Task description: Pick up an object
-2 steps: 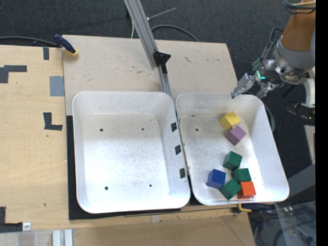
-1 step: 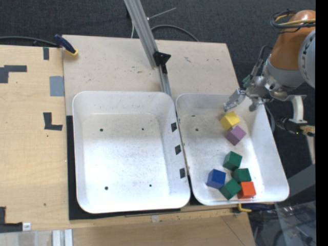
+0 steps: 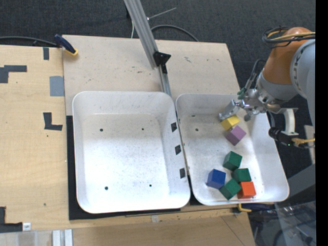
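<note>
Robotics lab — plywood bench point(image 3: 128, 60), white bins point(image 3: 123, 106), aluminium camera pole point(image 3: 141, 24)

I count seven blocks, all in the right bin point(image 3: 266, 152). There are three green blocks point(image 3: 232, 160) point(image 3: 242, 175) point(image 3: 230, 188) (all down near five o'clock). I see one blue block point(image 3: 216, 178), one orange block point(image 3: 247, 189), one purple block point(image 3: 236, 135) and one yellow block point(image 3: 230, 122). There are two white bins; the other is the left bin point(image 3: 123, 152). I see one arm point(image 3: 287, 65).
</note>
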Motion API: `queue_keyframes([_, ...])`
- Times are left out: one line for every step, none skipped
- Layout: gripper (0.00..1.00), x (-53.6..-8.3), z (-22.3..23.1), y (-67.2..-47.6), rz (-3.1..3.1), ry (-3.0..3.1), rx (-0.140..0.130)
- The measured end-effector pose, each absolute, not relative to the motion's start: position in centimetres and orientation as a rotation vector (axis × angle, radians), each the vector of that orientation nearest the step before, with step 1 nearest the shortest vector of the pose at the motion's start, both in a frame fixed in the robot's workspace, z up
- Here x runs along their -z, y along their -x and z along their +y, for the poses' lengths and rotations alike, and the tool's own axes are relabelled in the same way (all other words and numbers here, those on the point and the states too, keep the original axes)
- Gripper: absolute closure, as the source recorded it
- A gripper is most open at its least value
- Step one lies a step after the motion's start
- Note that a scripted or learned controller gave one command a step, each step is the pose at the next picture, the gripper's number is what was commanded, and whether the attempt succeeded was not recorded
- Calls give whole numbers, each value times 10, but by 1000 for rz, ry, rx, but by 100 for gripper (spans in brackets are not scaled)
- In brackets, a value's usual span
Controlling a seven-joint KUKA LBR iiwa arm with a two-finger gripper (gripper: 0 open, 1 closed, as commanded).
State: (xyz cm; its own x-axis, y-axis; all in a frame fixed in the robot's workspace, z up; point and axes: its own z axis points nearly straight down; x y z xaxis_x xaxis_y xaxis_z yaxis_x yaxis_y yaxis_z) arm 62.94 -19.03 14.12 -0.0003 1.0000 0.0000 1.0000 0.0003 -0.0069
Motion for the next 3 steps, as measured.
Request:
queue_keyframes([0, -88, -189, -628, -2220, 2217, -7])
queue_keyframes([100, -101, -189, -629, -2223, 2217, -3])
queue_keyframes([100, -148, -192, -638, -2225, 2222, 2])
